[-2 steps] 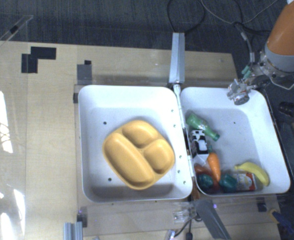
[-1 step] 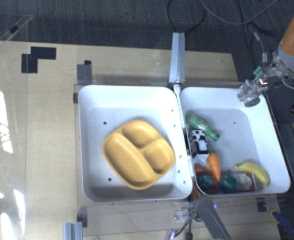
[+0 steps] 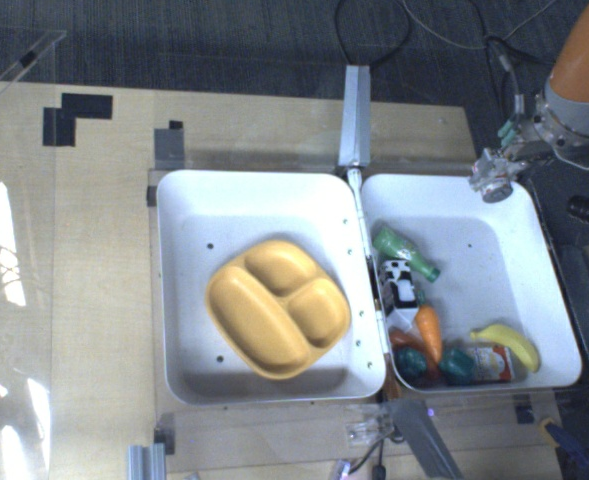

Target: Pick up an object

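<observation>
Yellow tray point(image 3: 279, 308) fills left bin point(image 3: 179, 208); hand point(image 3: 494, 178) grip cannot be told

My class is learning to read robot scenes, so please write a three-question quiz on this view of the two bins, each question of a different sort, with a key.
1. True or false: the yellow divided tray lies in the left bin.
2. Where is the gripper? A. over the tray; B. above the far right corner of the right bin; C. down among the toys.
3. Fill in: the banana lies by the right bin's ____ right corner.

Key: 1 true; 2 B; 3 near.
</observation>
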You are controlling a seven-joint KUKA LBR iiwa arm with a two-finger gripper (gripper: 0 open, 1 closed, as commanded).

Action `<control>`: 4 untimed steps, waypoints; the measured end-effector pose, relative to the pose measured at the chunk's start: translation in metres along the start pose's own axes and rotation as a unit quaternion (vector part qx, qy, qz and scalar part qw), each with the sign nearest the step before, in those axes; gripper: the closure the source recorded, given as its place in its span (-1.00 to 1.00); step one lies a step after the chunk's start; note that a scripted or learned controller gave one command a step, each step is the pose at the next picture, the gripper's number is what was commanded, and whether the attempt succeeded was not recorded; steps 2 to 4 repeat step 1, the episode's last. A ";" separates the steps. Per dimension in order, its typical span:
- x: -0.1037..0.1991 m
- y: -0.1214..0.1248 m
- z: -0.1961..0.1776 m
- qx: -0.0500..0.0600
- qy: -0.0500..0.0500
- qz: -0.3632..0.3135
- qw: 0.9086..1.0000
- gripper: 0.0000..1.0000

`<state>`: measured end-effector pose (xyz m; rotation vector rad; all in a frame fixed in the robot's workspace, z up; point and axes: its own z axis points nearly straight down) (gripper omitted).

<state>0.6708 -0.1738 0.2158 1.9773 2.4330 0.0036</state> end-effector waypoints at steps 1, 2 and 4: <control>0.081 -0.027 -0.012 0.001 0.001 0.052 0.999 1.00; 0.081 -0.027 -0.012 0.001 0.001 0.052 0.999 1.00; 0.081 -0.027 -0.012 0.001 0.001 0.052 0.999 1.00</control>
